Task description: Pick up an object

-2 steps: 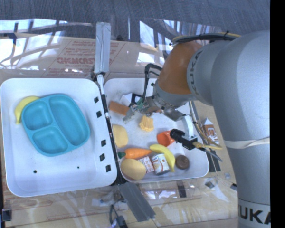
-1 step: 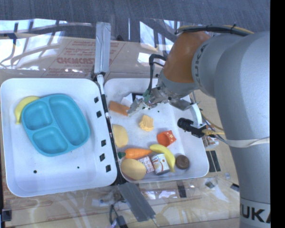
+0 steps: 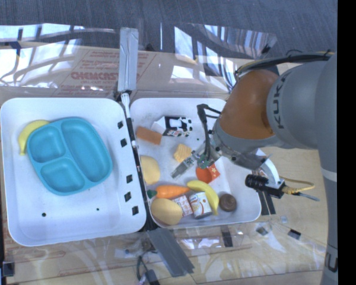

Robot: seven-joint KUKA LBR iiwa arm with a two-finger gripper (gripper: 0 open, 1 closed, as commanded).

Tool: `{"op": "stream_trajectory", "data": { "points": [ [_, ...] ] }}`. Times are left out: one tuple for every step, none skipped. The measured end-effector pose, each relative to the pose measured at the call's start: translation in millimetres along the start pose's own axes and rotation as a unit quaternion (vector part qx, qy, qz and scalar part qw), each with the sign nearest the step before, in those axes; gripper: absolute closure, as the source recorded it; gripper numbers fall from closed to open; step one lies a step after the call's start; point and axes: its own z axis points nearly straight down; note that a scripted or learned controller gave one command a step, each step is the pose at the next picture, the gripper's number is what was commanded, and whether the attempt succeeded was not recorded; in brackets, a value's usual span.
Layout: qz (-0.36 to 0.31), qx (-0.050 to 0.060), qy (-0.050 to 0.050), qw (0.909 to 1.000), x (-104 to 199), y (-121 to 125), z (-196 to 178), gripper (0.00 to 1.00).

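My gripper (image 3: pixel 187 164) is low in the middle of the right bin (image 3: pixel 244 214), reaching in from the right under the orange wrist band. Its tip lies just below a yellow cheese wedge (image 3: pixel 182 152) and left of a small red-orange item (image 3: pixel 208 173). A pale round fruit (image 3: pixel 149 170) sits to its left. In front of it lie a carrot (image 3: pixel 172 190), a small banana (image 3: pixel 205 194), a potato (image 3: pixel 166 211), a printed carton (image 3: pixel 193 206) and a brown ball (image 3: pixel 227 202). A brown-orange block (image 3: pixel 148 135) and a black-and-white card (image 3: pixel 178 124) lie farther back.
The left bin (image 3: pixel 24 218) holds a blue divided plate (image 3: pixel 68 154) with a yellow banana (image 3: pixel 28 132) at its upper left edge. A raised divider (image 3: pixel 129 153) separates the two bins. The arm's body covers the right bin's right side.
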Motion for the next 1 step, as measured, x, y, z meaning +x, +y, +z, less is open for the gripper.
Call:
{"op": "stream_trajectory", "data": {
  "points": [
    [0.216,0.0,0.0,0.9765,-34.8,51.0,41.7,0.0]
  ]
}}
